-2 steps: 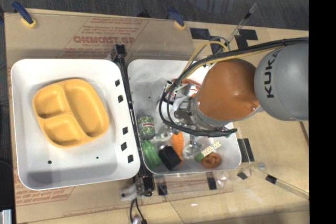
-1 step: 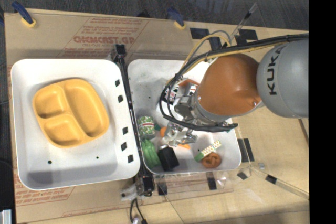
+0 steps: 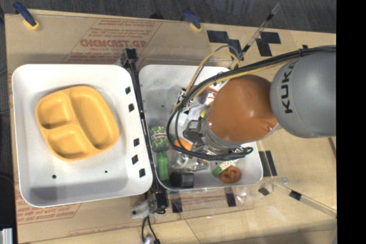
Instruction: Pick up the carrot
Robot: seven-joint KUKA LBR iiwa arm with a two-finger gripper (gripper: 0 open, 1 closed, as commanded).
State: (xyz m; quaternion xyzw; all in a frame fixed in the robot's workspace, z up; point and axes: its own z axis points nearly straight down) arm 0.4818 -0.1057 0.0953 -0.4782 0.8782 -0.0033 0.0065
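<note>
Grey arm [image 3: 303,91] with an orange band [image 3: 240,108] fills the right side closest to the camera, reaching in from the right and pointing steeply down into the right bin [image 3: 150,80]. Black letters "KUK" show on its grey shell. Cables loop around the wrist.

Moving from left to right: red print reading "CHEMCAST GP" runs along the cardboard [image 3: 68,37] at the far left. Below it sits the left bin [image 3: 23,180], holding a yellow tray [image 3: 77,122] with three compartments.

In the right bin, a green item [image 3: 163,166] with a label lies near the left wall, a black block [image 3: 183,179] just beside it at the near edge. The gripper [image 3: 191,157] hangs low over this clutter; the wrist hides its fingers, so whether they are open or closed cannot be told. A small orange piece [image 3: 230,175], possibly the carrot, lies near the bin's near right corner, apart from the gripper.
</note>
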